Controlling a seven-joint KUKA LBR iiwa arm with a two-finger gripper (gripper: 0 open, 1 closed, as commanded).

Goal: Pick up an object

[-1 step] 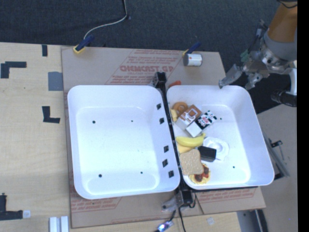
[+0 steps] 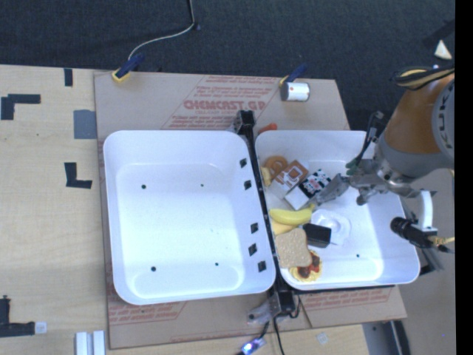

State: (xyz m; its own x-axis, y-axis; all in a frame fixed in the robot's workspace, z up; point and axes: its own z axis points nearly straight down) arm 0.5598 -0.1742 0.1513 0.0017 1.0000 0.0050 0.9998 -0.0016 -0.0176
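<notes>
two white bins (image 2: 118,198), one banana (image 2: 290,216), one slice of bread (image 2: 293,248), one pretzel (image 2: 276,166), couple of small boxes (image 2: 295,174), one black block (image 2: 318,234)

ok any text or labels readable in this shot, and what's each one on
"CHEMCAST GP": red print on the brown cardboard sheet under the bins, upside down from this camera; the lines beneath it are too blurred to read.
Small box in the right bin: patterned label, too small to read.
Nothing else legible.
</notes>
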